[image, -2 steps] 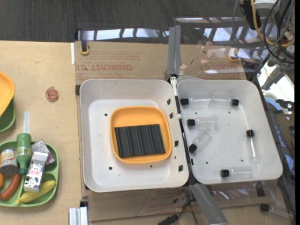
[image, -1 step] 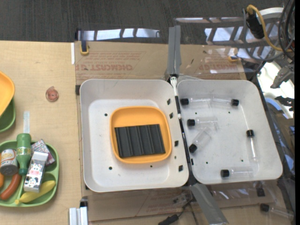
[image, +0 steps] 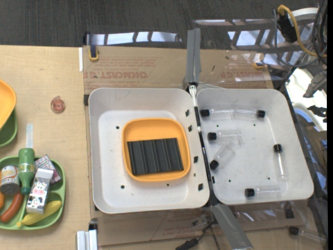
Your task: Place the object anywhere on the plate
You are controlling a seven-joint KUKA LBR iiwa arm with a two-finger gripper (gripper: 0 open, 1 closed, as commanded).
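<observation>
Two white bins are set side by side on the bench (image: 47, 77). In the left bin (image: 104, 139) an orange plate (image: 156, 128) is seen, and a black ribbed slab (image: 156, 156) is laid flat on its middle, within its rim. Six clear tubes with black caps (image: 231, 138) are scattered apart in the right bin (image: 291, 181). A green tray of toy food (image: 58, 204) is placed at the bench's left edge. How the end effector stands cannot be told.

Two bins (image: 99, 139), one plate (image: 156, 126), five vials (image: 229, 136)
</observation>
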